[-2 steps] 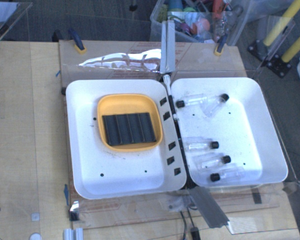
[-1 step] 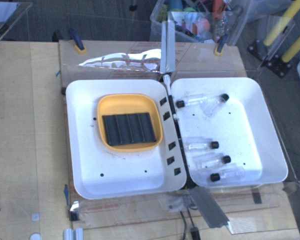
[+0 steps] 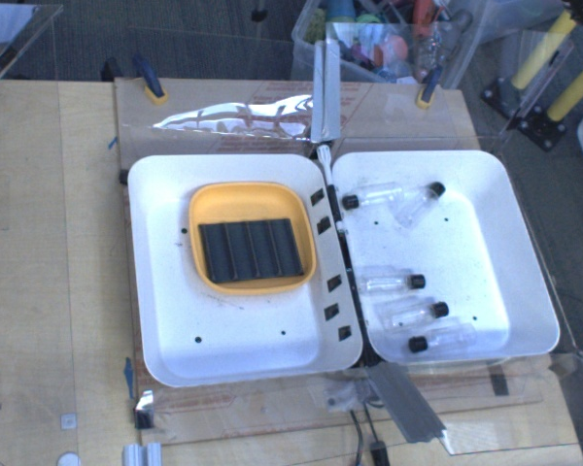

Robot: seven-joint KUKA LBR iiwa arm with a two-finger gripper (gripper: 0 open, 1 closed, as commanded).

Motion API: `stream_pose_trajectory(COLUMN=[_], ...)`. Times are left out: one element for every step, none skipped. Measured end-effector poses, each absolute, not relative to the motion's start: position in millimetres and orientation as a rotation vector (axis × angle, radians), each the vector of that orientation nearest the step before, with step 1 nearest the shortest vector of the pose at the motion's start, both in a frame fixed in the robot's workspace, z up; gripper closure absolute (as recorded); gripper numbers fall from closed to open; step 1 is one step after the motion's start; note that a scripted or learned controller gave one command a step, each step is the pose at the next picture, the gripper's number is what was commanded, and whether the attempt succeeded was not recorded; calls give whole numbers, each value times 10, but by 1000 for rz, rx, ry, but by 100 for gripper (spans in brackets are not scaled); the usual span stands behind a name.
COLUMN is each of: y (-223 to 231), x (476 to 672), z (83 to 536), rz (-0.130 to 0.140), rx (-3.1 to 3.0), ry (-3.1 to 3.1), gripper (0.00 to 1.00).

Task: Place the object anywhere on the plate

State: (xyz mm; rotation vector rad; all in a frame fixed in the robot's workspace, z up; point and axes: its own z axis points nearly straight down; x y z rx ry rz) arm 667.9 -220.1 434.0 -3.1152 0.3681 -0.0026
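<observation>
Wooden bench (image 3: 49,260) spreads under your fixed camera, and nearest the lens a grey metal bracket (image 3: 406,408) juts out from below the seam where the two bins meet. On your left sits the left bin (image 3: 233,346), on your right the right bin (image 3: 471,250), their inner walls touching along a dark seam set with a row of small black tabs (image 3: 328,260).

In the right bin you see several clear vials with black caps lying on their sides. One vial (image 3: 442,340) lies nearest the front wall, another (image 3: 413,312) just behind it, a third (image 3: 389,282) a little farther back. Well apart from them, a pair of vials (image 3: 389,198) lies near the back of the bin.

In the left bin you find the yellow plate (image 3: 243,195), a rounded square dish set toward the back and the seam. The task's thing, a black ribbed block (image 3: 251,250), lies flat on the plate, within its rim, with its ridges running front to back.

Behind the bins a crinkled clear sheet (image 3: 238,119) lies on brown board, and an upright metal post (image 3: 321,76) rises at the seam. Two blue clamps (image 3: 153,87) grip the far edge of the board, one on each side. Beyond the bench stand a clear tub (image 3: 398,17) of coloured oddments and some yellow-and-black gear (image 3: 554,37) on the dark floor.

How the gripper stands, you cannot tell from this frame.
</observation>
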Motion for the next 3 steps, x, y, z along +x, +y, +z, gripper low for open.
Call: stream_pose_trajectory(y=[-2198, -2195, -2209], x=[6680, 6631, 6676], z=[4341, 4341, 4339], rz=[-3, -5, -4], rx=[-3121, -3121, -3121], ry=[307, 305, 308], gripper=[100, 100, 100])
